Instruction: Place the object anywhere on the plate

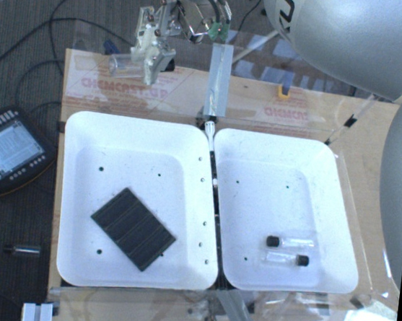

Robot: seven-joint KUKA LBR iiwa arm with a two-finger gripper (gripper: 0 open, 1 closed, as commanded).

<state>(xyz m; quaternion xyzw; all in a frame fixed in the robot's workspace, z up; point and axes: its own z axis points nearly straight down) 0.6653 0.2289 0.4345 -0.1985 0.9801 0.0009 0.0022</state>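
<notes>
Pincer (149, 59) hovering at 11 o'clock (can't tell its state), vials (288, 250) sitting at 4, plate (134, 228) waiting at 7.

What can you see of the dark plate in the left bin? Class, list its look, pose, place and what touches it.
The dark plate is a flat, dark grey rectangle with faint parallel lines running across it, so it looks like a ridged or slatted panel, matt rather than shiny. It lies flat on the floor of the left bin, turned at a slant so its corners point towards the bin's walls. It sits in the near half of the bin, apart from the walls. Nothing rests on it, and it touches only the bin floor.
</notes>
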